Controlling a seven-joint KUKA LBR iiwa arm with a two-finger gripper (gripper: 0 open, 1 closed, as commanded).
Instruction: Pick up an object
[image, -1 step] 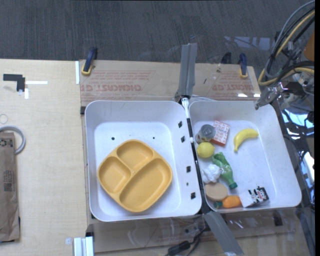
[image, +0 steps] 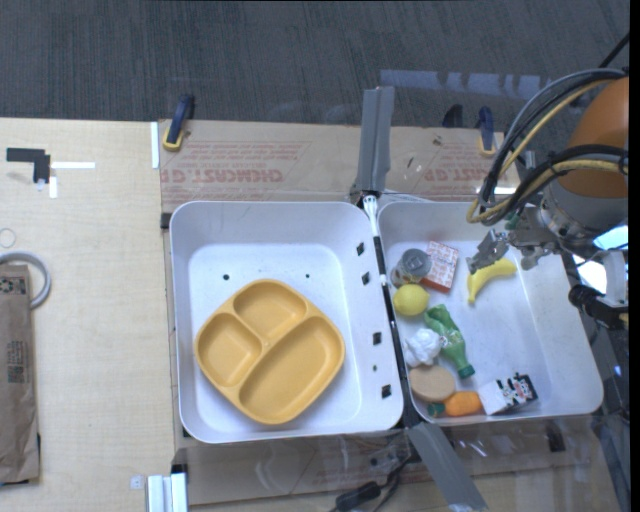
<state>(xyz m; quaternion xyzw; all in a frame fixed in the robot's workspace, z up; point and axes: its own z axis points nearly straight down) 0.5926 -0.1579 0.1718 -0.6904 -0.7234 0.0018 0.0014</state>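
My gripper (image: 494, 252) hangs over the far part of the right bin (image: 560, 340), reaching in from the right. A yellow banana (image: 490, 278) lies right below its tip, touching or nearly touching it; whether the banana is gripped is hidden from this angle. Left of the banana are a red and white packet (image: 441, 265) and a grey round tin (image: 412, 265). Further forward in the same bin lie a yellow lemon (image: 410, 300), a green bottle (image: 450, 338), a crumpled white item (image: 424, 347), a tan disc (image: 433, 382), an orange fruit (image: 462, 403) and a small black and white box (image: 510, 392).
The left bin (image: 200, 250) holds a yellow divided plate (image: 269, 350). A grey divider post (image: 376, 140) stands between the bins at the back. Yellow and black cables (image: 530, 110) loop above the arm. A brown bag (image: 15, 370) lies on the bench at the far left.
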